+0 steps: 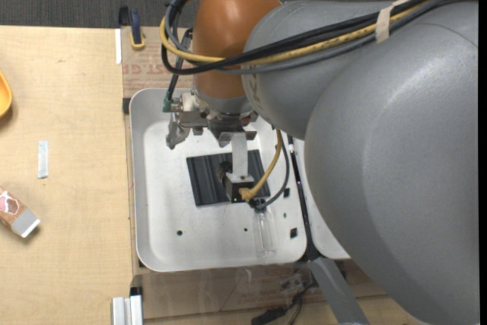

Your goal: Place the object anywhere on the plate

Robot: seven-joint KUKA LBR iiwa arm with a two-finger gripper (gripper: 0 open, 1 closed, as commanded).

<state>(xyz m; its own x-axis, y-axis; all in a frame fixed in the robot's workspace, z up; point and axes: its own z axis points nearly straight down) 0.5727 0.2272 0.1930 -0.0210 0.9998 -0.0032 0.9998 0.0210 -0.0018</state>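
My gripper [199, 136] hangs low over the upper part of the white bin [152, 240], under the orange wrist band. A black ribbed rectangular piece [205, 180] lies flat on the bin floor just below the gripper, its right part hidden by the robot's bracket. Nothing shows between the gripper's tips. A clear plastic bottle [264, 232] lies near the bin's lower right. An orange plate edge [4, 95] peeks in at the far left, on the wooden board.
The wooden board [68, 87] left of the bin carries a small white stick [42, 160] and a red-and-white packet [17, 213]. A blue clamp [135, 27] sits at the board's top edge. The grey arm covers the right half.
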